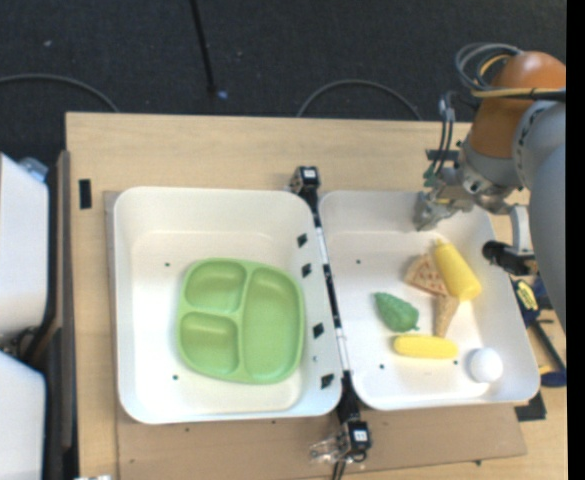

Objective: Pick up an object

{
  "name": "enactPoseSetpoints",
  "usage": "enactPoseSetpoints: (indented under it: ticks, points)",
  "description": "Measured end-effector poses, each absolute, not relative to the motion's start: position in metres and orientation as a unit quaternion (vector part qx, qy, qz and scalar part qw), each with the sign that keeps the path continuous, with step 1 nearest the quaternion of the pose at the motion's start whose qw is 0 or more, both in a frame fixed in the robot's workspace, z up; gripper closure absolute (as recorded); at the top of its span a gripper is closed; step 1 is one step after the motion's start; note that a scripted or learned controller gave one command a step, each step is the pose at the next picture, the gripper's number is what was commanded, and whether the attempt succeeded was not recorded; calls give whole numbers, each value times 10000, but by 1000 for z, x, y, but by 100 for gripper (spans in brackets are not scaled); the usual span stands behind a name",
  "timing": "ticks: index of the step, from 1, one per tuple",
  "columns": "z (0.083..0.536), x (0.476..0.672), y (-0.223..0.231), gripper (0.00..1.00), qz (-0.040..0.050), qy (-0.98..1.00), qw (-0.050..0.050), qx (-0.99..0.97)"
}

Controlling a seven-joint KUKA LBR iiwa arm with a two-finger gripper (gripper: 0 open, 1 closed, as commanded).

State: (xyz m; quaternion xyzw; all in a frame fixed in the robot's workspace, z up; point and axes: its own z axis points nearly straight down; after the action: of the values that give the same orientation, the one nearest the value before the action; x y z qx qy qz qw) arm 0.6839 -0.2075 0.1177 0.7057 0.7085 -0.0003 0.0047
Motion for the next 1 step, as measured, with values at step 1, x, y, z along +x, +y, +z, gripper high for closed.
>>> enactPoseSetpoints:
  ticks: [1]
  points:
    - [180,684,-215,100,16,7070,33,7072]
